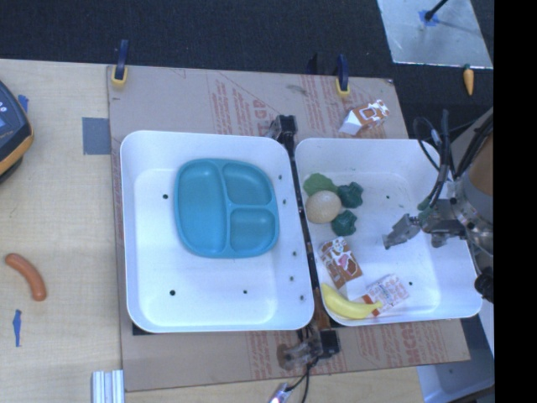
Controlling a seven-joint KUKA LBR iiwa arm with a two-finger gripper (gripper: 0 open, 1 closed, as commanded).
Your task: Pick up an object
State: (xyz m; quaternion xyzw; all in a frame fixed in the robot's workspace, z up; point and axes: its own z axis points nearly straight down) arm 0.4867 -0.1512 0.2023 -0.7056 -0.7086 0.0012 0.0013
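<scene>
The right bin holds several small items along its left side. A beige ball lies among three green pieces. Below them is a red and white packet, then a yellow banana and a second packet near the front wall. My gripper hangs over the bin's right half, apart from all of these. Its fingers are spread open with nothing between them.
The left bin holds a blue divided plate. A small carton lies on the cardboard behind the right bin. An orange sausage rests on the bench at far left, and a black and yellow device sits at the left edge.
</scene>
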